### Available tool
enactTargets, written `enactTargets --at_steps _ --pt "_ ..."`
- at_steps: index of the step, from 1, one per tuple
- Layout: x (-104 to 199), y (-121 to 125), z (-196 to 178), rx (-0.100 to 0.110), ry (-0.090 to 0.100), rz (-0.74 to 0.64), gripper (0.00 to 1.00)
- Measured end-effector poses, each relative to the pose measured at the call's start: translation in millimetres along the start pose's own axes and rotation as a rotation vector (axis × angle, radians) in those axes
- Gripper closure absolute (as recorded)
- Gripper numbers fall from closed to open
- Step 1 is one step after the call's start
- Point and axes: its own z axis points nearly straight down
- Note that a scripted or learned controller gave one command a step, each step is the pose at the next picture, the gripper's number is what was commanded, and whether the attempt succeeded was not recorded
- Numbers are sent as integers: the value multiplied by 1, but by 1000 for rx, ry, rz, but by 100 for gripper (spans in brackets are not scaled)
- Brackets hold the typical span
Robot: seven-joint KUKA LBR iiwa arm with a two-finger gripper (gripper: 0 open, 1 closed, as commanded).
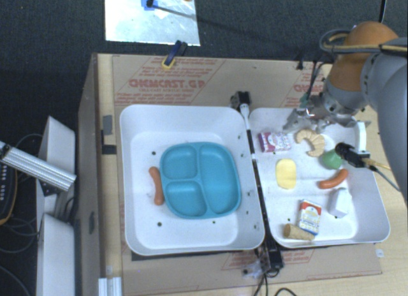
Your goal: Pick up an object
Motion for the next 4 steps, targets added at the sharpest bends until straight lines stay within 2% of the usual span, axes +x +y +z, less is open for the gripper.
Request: enactTargets --at_steps 1,2,3,4 --pt "-16 -3 17 -15 -4 -2 0" --pt "-17 -2 5 -18 -5 -4 100" --pt "-17 -2 5 -18 -5 -5 0" --pt "-42 -50 25 3 0 1 0"
